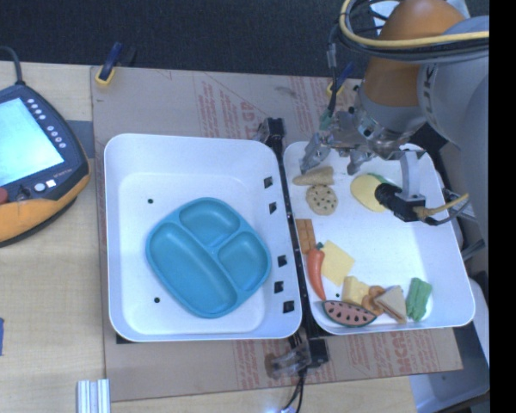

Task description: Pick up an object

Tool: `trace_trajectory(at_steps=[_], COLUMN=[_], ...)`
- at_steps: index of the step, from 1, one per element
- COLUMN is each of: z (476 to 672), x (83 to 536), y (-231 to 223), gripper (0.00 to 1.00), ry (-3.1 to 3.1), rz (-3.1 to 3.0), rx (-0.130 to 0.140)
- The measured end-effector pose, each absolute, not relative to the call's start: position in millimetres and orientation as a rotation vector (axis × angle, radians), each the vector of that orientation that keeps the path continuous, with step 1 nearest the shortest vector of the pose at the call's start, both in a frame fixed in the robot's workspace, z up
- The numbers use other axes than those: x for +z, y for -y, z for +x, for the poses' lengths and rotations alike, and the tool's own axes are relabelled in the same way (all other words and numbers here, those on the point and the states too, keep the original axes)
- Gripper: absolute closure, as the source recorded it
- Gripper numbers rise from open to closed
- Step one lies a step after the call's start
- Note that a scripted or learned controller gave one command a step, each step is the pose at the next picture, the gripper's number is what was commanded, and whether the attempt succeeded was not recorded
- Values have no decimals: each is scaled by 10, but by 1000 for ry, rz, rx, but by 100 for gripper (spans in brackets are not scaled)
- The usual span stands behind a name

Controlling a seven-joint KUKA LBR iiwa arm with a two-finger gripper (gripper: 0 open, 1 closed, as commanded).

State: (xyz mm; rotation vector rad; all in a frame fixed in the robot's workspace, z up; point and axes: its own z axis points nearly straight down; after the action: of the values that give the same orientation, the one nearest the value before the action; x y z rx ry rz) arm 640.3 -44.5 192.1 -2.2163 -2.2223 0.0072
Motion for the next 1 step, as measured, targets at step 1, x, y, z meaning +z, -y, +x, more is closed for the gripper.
trace_trajectory(at_steps=[1], z=[6487], x=[1924], y=[283], gripper=[0], ry=[2229], rz=[-2215], rx=[2])
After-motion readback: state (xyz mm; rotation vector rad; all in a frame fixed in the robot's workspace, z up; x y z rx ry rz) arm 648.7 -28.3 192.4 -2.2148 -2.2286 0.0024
